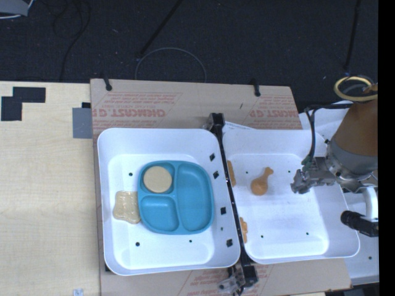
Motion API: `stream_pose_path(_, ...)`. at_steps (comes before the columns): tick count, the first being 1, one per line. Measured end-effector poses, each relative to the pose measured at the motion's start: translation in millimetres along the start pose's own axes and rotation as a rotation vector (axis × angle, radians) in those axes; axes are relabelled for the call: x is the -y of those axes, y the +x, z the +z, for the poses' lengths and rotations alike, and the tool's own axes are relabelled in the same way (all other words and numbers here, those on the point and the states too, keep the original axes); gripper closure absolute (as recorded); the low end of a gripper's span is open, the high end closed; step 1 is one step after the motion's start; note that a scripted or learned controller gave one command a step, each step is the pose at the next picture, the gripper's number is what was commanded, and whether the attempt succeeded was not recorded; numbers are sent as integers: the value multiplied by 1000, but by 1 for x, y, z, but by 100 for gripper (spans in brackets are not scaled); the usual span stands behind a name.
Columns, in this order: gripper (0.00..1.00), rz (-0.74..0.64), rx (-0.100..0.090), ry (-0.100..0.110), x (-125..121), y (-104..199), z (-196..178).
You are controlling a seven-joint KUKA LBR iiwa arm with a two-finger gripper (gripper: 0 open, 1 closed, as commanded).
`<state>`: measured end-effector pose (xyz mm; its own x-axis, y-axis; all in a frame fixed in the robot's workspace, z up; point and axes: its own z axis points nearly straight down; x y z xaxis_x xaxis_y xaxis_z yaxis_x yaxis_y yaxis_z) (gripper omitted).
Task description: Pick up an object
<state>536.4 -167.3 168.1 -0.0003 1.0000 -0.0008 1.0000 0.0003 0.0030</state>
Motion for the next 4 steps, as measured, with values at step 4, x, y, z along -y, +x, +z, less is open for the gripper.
stream_pose_path(4, 100, -4, -4, 8, 5, 102, -91)
